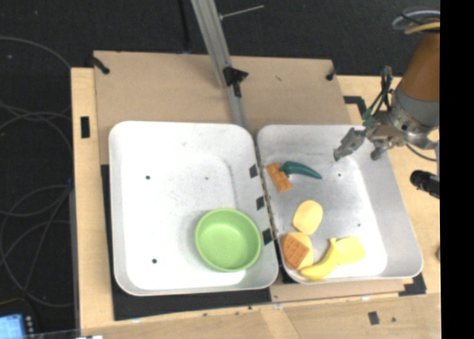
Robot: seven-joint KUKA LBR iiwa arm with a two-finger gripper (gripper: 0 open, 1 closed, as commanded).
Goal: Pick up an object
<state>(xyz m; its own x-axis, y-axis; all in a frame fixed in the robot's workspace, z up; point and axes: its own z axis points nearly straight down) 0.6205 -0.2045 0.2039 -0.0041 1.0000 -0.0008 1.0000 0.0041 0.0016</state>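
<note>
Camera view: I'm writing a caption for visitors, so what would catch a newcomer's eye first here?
Probably the green bowl, bright against the left bin, near its front right corner. Next, the cluster of yellow and orange toy food in the right bin, with a banana at the front edge and a teal piece farther back. The gripper hangs over that bin's far right corner.

The arm (424, 78) is running out of frame at the right edge, its upper links cut off. The tool (361, 145) is appearing too small and blurred to judge its fingers. The waffle piece (295, 249) is partly overlapping the banana (320, 265). The desk (185, 319) is being cropped at the bottom edge.
</note>
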